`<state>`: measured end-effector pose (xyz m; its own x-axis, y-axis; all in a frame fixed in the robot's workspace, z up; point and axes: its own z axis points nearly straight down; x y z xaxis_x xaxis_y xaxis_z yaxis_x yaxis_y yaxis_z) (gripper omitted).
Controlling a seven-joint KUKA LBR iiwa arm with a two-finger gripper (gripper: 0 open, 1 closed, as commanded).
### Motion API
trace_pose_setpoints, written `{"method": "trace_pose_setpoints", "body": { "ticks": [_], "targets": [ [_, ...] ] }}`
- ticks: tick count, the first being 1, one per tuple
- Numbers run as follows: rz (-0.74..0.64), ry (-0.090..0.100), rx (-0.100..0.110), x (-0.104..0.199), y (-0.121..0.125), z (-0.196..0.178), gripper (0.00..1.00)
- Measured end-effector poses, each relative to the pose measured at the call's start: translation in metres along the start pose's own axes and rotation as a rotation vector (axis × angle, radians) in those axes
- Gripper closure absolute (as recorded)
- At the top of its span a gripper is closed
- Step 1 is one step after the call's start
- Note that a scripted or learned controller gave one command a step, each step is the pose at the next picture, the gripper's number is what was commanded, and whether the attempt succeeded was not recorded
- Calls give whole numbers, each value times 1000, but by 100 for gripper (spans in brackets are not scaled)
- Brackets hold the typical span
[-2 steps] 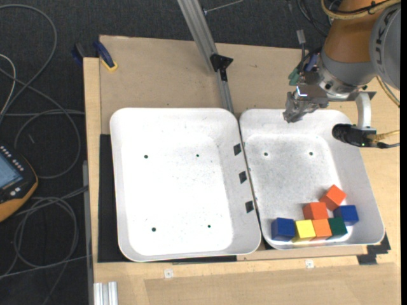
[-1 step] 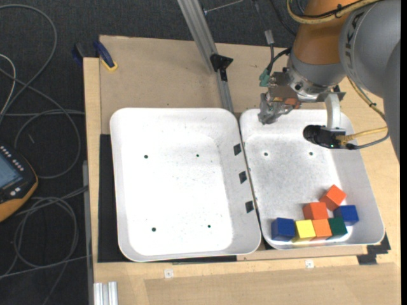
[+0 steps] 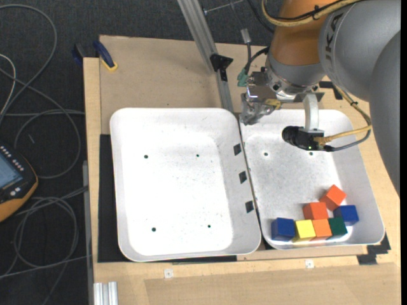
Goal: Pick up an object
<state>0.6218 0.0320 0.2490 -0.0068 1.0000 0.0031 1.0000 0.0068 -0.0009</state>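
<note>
Six blocks (image 3: 315,221) at bin (image 3: 362,183) edge.

I can read only one marking from my remote station: partial dark lettering on the grey arm housing (image 3: 365,37), near the orange band (image 3: 308,5). The visible strokes look like a "K", cut off by the band's edge. The handheld device (image 3: 13,176) at the left edge has a lit screen, but its contents are too small to read.
</note>
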Motion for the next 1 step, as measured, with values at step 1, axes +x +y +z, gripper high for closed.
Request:
{"method": "trace_pose_setpoints", "body": {
  "ticks": [1],
  "targets": [
    [0, 0, 3, 52, -20, 0, 100]
  ]
}}
